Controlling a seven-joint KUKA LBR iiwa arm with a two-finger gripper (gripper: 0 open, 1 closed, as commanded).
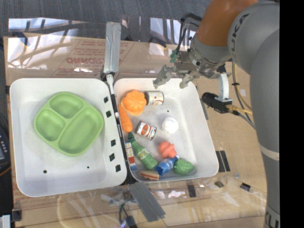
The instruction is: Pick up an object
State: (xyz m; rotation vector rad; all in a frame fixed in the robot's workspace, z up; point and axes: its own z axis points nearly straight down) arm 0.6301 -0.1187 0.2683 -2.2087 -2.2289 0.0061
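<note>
My gripper [172, 80] hangs open above the far rim of the right bin [202, 127], its two fingers spread with nothing between them. Just below it lies a small can [155, 98] on its side, next to an orange pumpkin [133, 101]. Further down the bin lie a carrot [125, 119], a second can [146, 130], a white ball [170, 125], a pink toy [166, 149], a green bottle [144, 156], a blue item [166, 166], a green vegetable [184, 166] and a sandwich [149, 175].
The left bin [28, 170] holds a green divided plate [69, 123]. A grey tape strip [112, 46] runs over brown cardboard [71, 56] behind the bins. The arm's orange band [223, 8] and grey body fill the upper right.
</note>
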